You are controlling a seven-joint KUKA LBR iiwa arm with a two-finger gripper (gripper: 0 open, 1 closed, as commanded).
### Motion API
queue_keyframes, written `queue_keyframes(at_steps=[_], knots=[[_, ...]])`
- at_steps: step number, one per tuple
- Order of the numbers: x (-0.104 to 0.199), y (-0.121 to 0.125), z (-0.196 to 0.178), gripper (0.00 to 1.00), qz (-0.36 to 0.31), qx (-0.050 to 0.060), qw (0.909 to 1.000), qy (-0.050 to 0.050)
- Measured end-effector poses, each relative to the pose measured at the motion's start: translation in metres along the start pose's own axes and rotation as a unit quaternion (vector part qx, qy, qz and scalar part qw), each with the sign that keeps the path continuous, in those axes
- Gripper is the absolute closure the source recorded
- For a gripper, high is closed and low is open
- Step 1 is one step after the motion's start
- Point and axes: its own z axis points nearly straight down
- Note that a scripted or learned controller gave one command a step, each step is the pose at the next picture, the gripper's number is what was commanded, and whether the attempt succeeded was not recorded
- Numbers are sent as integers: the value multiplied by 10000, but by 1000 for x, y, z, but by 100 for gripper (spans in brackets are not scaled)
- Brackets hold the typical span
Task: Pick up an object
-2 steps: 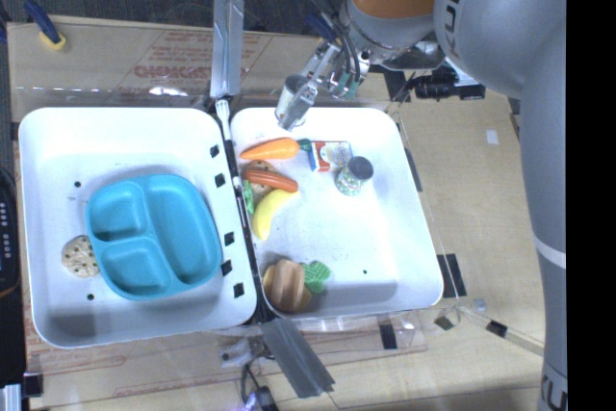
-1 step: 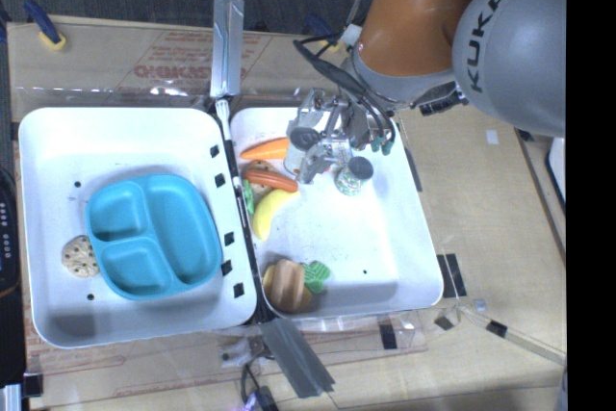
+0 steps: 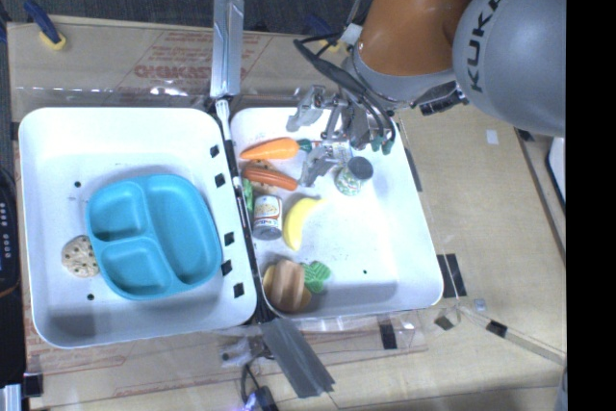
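Surveying Two Bins: Item Count and Gripper Position

Two shallow white bins sit side by side on the bench: the left bin (image 3: 38, 207) and the right bin (image 3: 404, 236).

Left bin, two items:
- One blue divided tray (image 3: 154, 231) with three compartments, lying near the bin's centre.
- One round cookie (image 3: 80, 256), touching the tray's left edge.

Right bin, seven items:
- One large orange carrot (image 3: 270, 149), near the upper left corner.
- One slimmer orange carrot (image 3: 269, 176), just below the first.
- One small can (image 3: 267, 215), lying against the bin's left wall below the two carrots.
- One yellow banana (image 3: 299, 220), just beside the can on its right.
- One round brown bread-like piece (image 3: 286, 285), in the lower left corner.
- One small green piece (image 3: 317, 275), touching the brown piece on its right.
- One small round grey-green item (image 3: 352, 175), in the upper middle of the bin; its kind cannot be told.

The arm (image 3: 481, 24) reaches in from the right. Its gripper (image 3: 322, 154) hangs over the upper part of the right bin, just right of the large carrot and beside the round grey-green item. Whether its jaws are spread or closed cannot be told from this angle, and no item is seen held by it.
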Motion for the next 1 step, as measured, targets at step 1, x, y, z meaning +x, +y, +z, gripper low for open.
queue_keyframes(at_steps=[1], knots=[[34,-13,48,0,1585,4,9874,14]])
